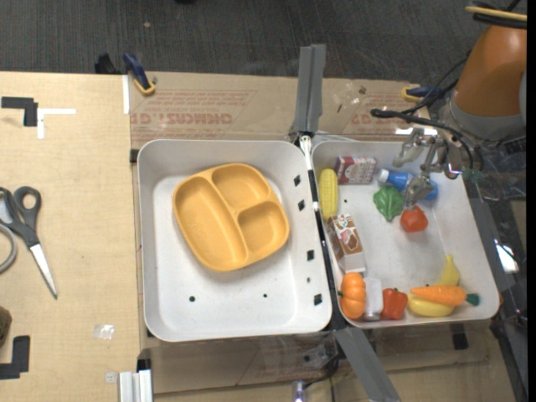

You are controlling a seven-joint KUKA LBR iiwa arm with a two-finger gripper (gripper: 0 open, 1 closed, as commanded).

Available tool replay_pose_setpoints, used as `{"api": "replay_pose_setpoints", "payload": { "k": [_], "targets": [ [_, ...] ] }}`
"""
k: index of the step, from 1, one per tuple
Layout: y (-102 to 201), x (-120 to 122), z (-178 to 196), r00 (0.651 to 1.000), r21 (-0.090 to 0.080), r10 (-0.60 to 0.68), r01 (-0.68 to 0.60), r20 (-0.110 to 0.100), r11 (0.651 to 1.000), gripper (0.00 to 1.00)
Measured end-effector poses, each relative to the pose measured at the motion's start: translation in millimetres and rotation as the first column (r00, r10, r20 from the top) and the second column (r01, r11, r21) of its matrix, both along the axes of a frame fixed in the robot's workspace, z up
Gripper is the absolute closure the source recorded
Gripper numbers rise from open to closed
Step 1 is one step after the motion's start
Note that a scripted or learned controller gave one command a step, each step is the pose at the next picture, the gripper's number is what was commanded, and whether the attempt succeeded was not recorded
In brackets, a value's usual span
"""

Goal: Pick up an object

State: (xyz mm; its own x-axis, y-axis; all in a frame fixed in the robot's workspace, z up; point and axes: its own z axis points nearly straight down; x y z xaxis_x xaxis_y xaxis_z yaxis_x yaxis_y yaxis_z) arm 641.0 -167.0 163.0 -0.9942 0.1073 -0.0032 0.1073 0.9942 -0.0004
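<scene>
1. Where the bench carries its two white bins, the left bin [159,308] holds one thing — a yellow divided plate [230,216] with three compartments, lying flat near the middle.
2. The right bin [477,224] holds about ten small toys: one corn cob [328,193] along the left wall, one small carton [356,170] at the top, one blue bottle [410,182], one green leafy piece [388,202], one red tomato [414,219], one boxed snack [347,239], one orange pumpkin [353,296], one red-and-white block [389,302], one carrot [437,294] and one banana [440,296] curving round it.
3. The gripper [427,164] hangs over the upper part of the right bin, the orange band [496,69] of the arm behind it.
4. The blue bottle lies directly beneath the gripper; the leafy piece and tomato sit just beside and below it.
5. Whether anything is caught in the gripper cannot be told — metal and bottle overlap.
6. One pair of scissors [29,233] lies on the bench, well apart to the left.
</scene>
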Motion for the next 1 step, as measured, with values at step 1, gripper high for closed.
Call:
{"api": "replay_pose_setpoints", "payload": {
  "k": [1],
  "targets": [
    [36.7, -31.7, -69.8, 0.993, 0.0, -0.115, 0.115, 0.001, 0.993, 0.0]
  ]
}}
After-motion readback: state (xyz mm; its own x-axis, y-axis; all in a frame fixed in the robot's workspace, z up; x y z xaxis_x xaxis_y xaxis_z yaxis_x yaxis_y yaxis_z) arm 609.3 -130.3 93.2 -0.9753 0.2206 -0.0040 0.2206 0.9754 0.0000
